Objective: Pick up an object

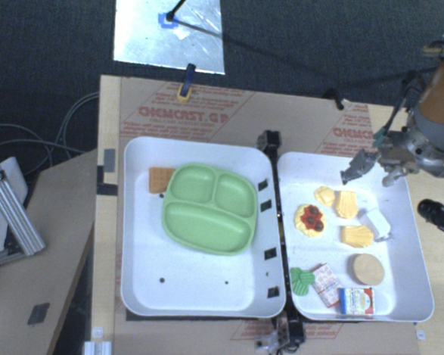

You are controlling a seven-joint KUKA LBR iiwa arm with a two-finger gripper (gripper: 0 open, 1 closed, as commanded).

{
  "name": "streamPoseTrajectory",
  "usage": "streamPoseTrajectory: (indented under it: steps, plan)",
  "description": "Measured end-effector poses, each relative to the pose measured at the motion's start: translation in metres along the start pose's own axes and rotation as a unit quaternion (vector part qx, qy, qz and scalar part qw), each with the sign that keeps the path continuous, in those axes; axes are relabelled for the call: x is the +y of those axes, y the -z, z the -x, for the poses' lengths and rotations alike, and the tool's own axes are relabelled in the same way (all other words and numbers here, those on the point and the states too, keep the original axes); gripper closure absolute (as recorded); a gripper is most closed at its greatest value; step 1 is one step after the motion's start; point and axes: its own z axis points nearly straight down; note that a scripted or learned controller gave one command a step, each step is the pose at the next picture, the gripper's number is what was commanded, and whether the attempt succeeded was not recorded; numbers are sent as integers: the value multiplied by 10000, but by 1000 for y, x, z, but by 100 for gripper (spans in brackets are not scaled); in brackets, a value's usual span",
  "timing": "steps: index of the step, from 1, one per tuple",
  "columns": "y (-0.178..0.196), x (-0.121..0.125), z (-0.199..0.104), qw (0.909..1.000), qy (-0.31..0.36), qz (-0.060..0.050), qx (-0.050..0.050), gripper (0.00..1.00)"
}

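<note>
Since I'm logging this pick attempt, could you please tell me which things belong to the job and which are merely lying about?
Job: gripper, above the right bin; pickable toy food there: pizza piece, round biscuit, small carton.

Lying about: green divided tray in the left bin, metal sheet.

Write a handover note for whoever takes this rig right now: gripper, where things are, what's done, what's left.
Gripper: open, holding nothing, hovering over the far part of the right bin.
Right bin: yellow pieces, round item with red topping, white block, tan disc, green piece, small packets.
Left bin: green divided plate, with a brown cracker beside it.
Done: nothing picked.
Left: lower onto one item, close, lift.
</note>
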Motion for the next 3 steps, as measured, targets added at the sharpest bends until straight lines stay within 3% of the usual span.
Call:
streamPoseTrajectory:
  steps: [1,3]
  plan:
    - [7,2,0,10000,11,56,-8,0]
    - [-99,2,3,10000,0,37,-6,0]
